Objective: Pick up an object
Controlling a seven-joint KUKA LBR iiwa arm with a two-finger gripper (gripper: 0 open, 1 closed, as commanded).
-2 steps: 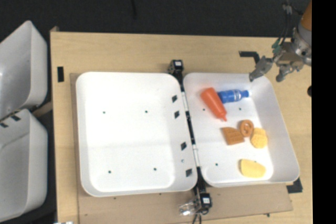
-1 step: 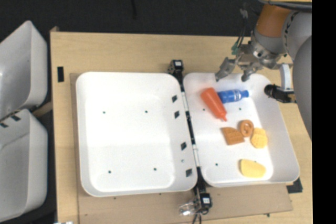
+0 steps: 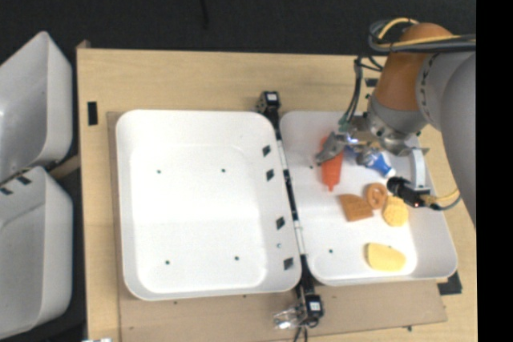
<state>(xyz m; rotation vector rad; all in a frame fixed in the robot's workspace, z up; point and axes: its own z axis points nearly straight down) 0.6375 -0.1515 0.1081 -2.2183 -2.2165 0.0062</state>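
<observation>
Getting ready to grab, by the look of it: reaching in with the pincer (image 3: 350, 142) and hanging it low over the right bin (image 3: 425, 246), close to that bin's far edge and a bit toward its left edge. Not being able to tell how wide the pincer is open, or whether it is gripping anything at all. Too dark and too crowded there to see.

Spotting a red thing (image 3: 332, 171) lying right under and just in front of the pincer, near the bin's left edge, maybe touching it, maybe not. Guessing that this is the thing being picked. Seeing a small blue thing (image 3: 377, 163) just beside the pincer too, on the side toward the right edge.

Also noticing, nearer the middle of the right bin, a brown piece (image 3: 357, 208), a round orange piece (image 3: 375, 194) and a yellow piece (image 3: 395, 212) sitting close together. Finding one more yellow lump (image 3: 385, 256) by the near edge. Seeing both bins, the left bin (image 3: 200, 204) too, sitting side by side on the bench (image 3: 200, 80).

Thinking about the next move: going straight down over the red thing, squeezing it across its thin side, then lifting slowly. Taking care not to bump the blue thing or pinch both at once.
</observation>
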